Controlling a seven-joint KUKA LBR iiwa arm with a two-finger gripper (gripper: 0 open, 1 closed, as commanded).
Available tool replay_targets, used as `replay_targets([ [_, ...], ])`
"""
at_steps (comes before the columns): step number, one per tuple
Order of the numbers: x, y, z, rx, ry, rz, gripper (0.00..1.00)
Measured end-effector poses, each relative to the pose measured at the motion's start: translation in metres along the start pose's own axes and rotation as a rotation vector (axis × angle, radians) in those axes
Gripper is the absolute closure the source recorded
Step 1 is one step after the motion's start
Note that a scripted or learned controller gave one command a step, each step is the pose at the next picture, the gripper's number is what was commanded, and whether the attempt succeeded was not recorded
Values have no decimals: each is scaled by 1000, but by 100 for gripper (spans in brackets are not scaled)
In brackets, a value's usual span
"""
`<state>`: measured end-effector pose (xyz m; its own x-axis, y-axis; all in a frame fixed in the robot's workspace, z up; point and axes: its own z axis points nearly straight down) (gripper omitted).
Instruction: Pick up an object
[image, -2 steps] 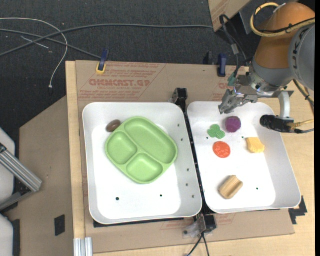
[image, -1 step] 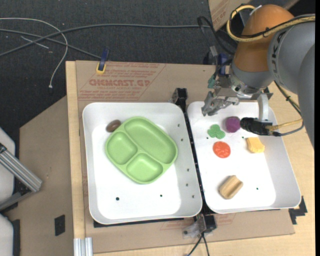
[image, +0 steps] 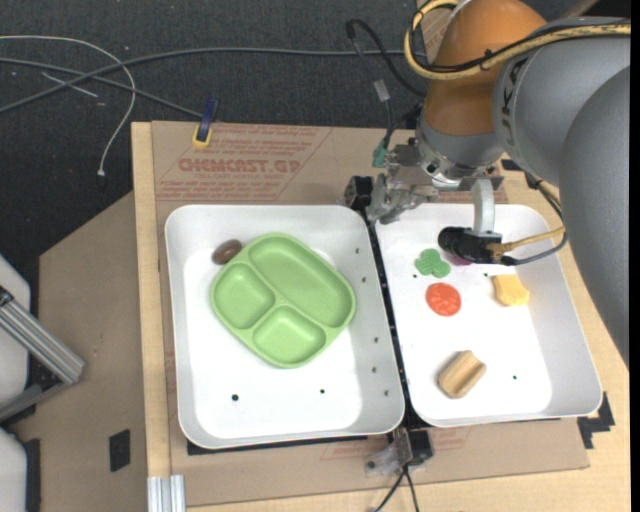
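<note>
Camera view: two-finger gripper (image: 385, 203) on the grey arm sits at the far edge of the bins, right over the seam between the left white bin (image: 190, 385) and the right white bin (image: 560, 390). Open or closed: can't tell from this angle. Candidate objects all lie on the bin floors. Right bin: flat green clover-shaped piece (image: 432, 263) toward the far-left corner, the closest thing to the gripper but apart from it; round red tomato-like piece (image: 444, 299) just beside the clover on its near side; yellow chunk (image: 510, 290) toward the right edge; tan cylindrical block (image: 461, 373) toward the near edge, apart from the rest. Left bin: light-green three-compartment plastic tray (image: 283, 298) in the middle, turned askew to the bin edges; small brown oval lump (image: 229, 251) at the tray's far-left side, touching or just clear of it, can't tell.
</note>
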<state>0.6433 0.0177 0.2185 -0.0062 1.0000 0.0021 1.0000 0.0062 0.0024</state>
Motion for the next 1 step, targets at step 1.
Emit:
replay_targets([
  [1, 51, -3, 8, 5, 0, 1, 100],
])
